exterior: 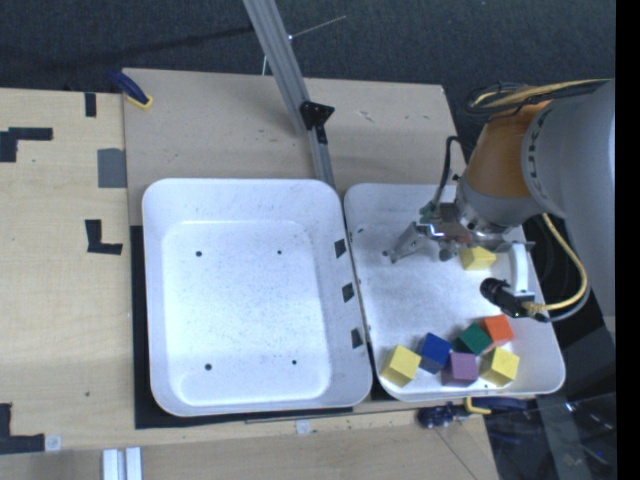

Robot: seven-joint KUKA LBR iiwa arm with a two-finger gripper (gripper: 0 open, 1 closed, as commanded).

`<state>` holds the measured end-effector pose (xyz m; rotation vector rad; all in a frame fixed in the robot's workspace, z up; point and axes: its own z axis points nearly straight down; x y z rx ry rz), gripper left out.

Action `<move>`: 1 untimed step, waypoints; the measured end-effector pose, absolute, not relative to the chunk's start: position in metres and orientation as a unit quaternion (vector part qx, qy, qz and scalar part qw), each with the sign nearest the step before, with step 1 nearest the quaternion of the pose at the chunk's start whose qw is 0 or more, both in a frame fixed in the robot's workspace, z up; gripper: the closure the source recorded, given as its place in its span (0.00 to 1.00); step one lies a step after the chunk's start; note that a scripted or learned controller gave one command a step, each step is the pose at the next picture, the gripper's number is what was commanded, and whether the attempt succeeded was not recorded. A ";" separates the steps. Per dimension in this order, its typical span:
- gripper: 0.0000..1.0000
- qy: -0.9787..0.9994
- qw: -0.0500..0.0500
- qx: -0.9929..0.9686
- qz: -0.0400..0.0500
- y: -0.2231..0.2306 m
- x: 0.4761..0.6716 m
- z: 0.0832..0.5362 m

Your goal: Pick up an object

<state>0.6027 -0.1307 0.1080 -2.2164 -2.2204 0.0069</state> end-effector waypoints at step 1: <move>0.00 -0.708 0.001 -0.706 0.002 -0.130 0.602 0.090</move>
